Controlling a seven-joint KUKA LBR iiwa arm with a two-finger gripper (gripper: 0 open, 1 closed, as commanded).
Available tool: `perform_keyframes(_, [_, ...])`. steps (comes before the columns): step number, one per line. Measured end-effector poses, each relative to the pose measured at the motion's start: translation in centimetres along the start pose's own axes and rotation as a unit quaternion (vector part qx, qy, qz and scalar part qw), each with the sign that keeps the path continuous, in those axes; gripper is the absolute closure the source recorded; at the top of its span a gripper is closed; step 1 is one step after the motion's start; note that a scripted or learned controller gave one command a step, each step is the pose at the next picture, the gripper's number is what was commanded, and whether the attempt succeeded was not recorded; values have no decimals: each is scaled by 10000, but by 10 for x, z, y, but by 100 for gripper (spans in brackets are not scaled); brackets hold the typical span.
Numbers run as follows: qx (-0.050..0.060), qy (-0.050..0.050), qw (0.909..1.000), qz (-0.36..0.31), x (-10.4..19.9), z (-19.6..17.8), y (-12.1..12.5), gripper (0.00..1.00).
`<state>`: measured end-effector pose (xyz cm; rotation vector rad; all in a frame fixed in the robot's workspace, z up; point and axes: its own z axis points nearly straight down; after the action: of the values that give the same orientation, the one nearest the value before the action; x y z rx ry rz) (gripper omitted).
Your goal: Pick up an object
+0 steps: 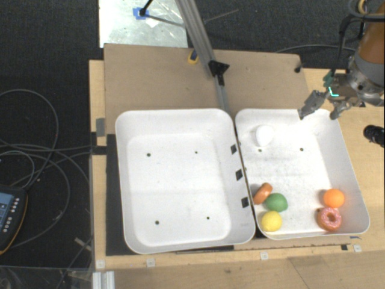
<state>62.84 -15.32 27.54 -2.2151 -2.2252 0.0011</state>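
Grey metal and an orange band mark the arm (368, 53) where it comes in from the right, its wrist hanging over the far right corner of the right-hand shallow white plastic bin (343, 155). The two-finger gripper (322, 108) sits just above that bin's back rim, its dark fingers (309, 108) spread apart with nothing between them, one over the rim and the other out toward the right wall.

Down at the near end of the same bin lie the pieces to pick from. A small orange oblong piece (262, 192) rests against the left wall, touching a round green ball (277, 202), and a yellow round fruit (271, 221) sits just below the green one. Well apart from those, near the right wall, an orange ball (334, 198) sits just above a pink ringed doughnut (329, 218). A pale white lump (263, 135) rests near the back left of this bin, hard to make out against the white floor.

Between the gripper and the coloured pieces the bin's middle floor is open. The left-hand white bin (129, 179) stands alongside, the two rims meeting at a dark-clipped seam. A slanted grey pole (195, 26) crosses the brown bench (156, 77) behind the bins.
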Motion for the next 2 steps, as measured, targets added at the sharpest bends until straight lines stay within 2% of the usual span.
perform_keyframes(1, [-17,-8,10000,-8,0,-2,1,0])
perform_keyframes(2, [7,-4,10000,18,-3,52,-9,0])
